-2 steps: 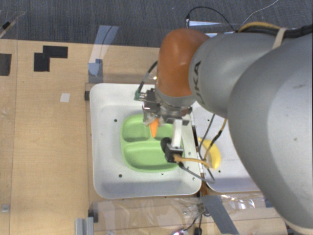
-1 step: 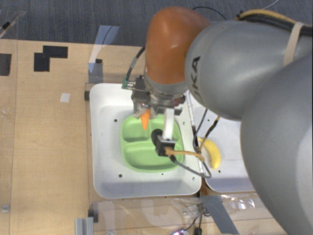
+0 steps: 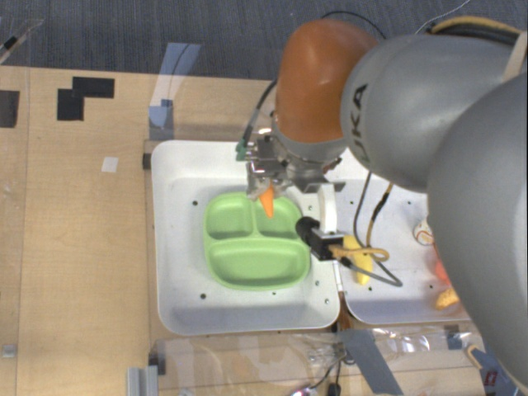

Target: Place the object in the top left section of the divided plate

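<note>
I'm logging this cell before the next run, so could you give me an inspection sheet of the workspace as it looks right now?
Surface: wooden bench bearing two white bins; left bin holds the plate, right bin holds loose items.
Job's things: green divided plate flat in the left bin; small orange object at the gripper's tip, over the rib between the plate's upper sections.
Clutter: yellow item and orange-yellow pieces in the right bin.
Gripper: gripper over the plate's upper edge; whether it truly holds the object is unclear.
Cables: black cable looping into the right bin.
Surroundings: black markers on the bench, grey floor beyond.
</note>
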Robot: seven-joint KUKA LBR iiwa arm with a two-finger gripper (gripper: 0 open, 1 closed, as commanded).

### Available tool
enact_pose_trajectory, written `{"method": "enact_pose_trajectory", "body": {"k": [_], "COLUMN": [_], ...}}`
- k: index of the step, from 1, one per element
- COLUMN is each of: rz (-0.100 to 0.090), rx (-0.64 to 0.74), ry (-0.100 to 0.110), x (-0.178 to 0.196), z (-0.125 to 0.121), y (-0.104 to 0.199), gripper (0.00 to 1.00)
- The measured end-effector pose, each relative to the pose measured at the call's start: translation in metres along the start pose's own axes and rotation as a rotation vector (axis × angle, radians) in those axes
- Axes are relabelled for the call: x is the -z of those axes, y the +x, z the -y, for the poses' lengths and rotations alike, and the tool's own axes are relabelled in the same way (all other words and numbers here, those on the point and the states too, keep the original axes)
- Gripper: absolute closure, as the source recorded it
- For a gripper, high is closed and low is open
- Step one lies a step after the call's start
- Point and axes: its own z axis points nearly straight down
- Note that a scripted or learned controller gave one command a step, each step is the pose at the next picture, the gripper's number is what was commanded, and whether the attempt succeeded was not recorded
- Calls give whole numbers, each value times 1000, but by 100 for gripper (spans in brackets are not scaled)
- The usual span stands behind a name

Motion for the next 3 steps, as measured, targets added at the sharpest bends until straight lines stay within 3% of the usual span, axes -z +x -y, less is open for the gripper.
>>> {"method": "enact_pose_trajectory", "body": {"k": [1, 2, 3], "rz": [1, 0, -2], "rx": [-173, -174, -171], "ry": [1, 1, -2], "x": [-23, -22, -11], "z": [-9, -10, -11], "y": [30, 30, 31], "gripper": [100, 0, 100]}}
